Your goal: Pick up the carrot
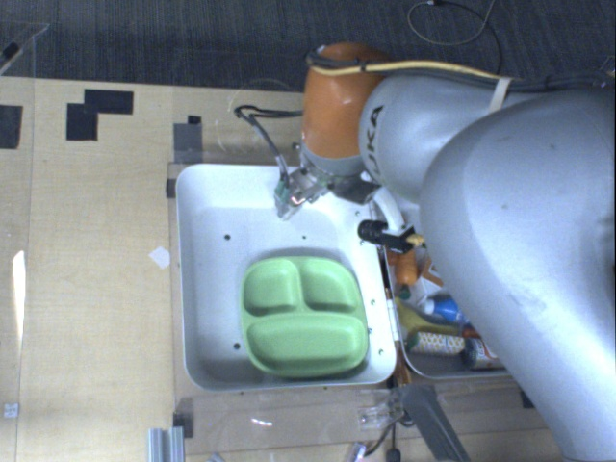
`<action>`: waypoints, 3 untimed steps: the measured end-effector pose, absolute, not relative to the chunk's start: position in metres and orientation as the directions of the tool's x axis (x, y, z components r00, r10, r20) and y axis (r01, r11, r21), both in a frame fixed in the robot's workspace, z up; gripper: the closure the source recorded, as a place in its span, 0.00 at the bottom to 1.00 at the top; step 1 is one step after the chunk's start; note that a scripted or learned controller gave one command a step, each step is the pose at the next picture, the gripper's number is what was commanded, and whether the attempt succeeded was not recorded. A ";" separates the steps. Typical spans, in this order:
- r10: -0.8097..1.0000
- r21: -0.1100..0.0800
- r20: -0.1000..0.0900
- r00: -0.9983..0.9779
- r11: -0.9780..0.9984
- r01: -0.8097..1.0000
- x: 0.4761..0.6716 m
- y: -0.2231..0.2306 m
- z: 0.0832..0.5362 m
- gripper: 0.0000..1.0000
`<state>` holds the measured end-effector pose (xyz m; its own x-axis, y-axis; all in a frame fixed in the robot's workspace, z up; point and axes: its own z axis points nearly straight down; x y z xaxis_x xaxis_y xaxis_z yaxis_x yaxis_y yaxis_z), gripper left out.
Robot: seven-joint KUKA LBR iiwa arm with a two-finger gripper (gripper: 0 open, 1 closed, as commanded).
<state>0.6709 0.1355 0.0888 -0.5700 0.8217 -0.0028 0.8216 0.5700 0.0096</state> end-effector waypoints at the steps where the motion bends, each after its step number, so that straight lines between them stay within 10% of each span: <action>1: 0.822 0.018 -0.005 -0.570 0.570 0.821 0.673 0.136 0.102 1.00; 3: 0.907 0.017 -0.002 -0.420 0.420 0.907 0.673 0.117 0.101 1.00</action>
<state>0.6728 0.1175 0.1015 -0.4202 0.9074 -0.0017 0.9073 0.4202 0.0173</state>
